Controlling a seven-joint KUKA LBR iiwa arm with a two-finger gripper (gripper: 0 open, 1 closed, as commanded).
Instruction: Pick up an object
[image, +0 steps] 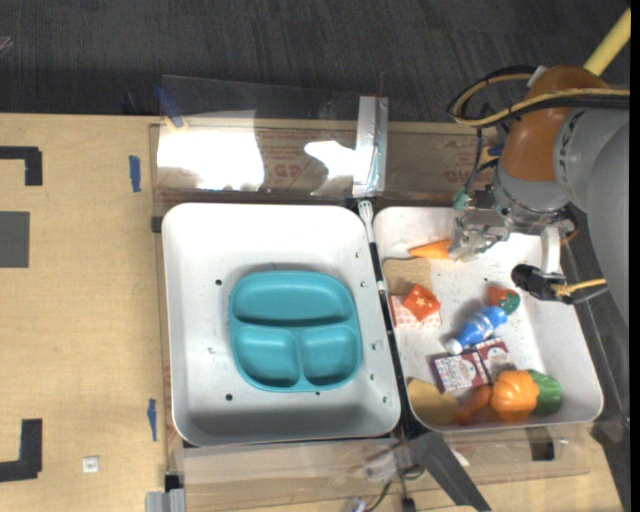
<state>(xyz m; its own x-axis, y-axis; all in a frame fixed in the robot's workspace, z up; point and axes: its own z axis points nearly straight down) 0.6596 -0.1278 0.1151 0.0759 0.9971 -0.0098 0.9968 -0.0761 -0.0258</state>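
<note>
Carrot-like orange wedge (432, 248) lies at the far end of the right bin (583, 352), with my gripper (472, 238) right over its tip; I cannot tell how the gripper is set. I judge a slip likely: the wedge tapers and sits close to the bin wall. The red box (415, 304) and blue bottle (478, 327) lie nearer, the teal tray (293, 327) in the left bin (195, 260).

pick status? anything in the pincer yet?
Done: the arm has reached into the right bin, with the pincer low at its far end, next to the orange carrot-like piece. In hand: nothing visibly lifted; a grasp can't be confirmed. Left: secure and raise an object. The blue bottle, orange pepper and teal tray all lie in the bins.
</note>
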